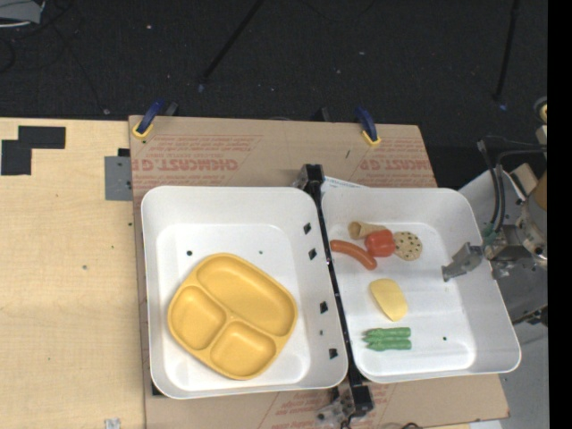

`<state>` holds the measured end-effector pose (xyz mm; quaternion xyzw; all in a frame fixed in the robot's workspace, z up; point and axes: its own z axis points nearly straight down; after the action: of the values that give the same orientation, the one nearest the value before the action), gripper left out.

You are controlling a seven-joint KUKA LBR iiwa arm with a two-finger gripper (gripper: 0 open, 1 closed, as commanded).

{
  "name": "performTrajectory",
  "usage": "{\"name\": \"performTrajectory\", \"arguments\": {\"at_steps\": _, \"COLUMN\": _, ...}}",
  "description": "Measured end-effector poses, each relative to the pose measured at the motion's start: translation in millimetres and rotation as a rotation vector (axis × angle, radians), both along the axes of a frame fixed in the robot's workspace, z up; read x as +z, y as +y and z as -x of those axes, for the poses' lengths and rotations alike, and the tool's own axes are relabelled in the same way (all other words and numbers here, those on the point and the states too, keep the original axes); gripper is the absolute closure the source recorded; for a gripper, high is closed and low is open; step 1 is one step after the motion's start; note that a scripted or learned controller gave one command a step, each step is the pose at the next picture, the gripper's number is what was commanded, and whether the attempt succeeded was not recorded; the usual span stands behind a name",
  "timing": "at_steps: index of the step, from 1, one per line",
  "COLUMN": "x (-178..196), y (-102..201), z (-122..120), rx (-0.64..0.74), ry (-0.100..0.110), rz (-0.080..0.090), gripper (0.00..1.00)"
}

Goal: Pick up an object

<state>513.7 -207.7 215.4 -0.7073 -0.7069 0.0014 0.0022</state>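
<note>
Two shallow white plastic bins sit side by side on a brown cardboard sheet [268, 155] clamped to the surface.

Left bin [161, 239]: holds one yellow three-compartment plate [232, 314], smooth, glossy, with rounded corners.

Right bin [483, 329]: holds small toy food pieces.
- Orange-red sausage [352, 253], long and slim, lying aslant near the divider.
- Red pepper-like piece [380, 242], touching a tan cone-shaped piece [360, 230] and a round speckled cookie [407, 245].
- Pale yellow smooth oval piece [389, 298], mid-bin, apart from the rest.
- Green ribbed bean bundle [387, 338], just below the oval.

Gripper [463, 263]: grey metal, at the bin's right rim, well apart from all the food pieces. Nothing is visibly held; finger opening cannot be told.
</note>
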Motion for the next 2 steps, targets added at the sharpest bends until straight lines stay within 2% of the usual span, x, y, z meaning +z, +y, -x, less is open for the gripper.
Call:
{"name": "performTrajectory", "arguments": {"at_steps": 1, "x": 2, "y": 0, "z": -1, "rx": 0.0, "ry": -0.005, "rz": 0.001, "gripper": 0.0}}
{"name": "performTrajectory", "arguments": {"at_steps": 2, "x": -44, "y": 8, "z": 0, "rx": 0.002, "ry": -0.001, "rz": 0.0, "gripper": 0.0}}
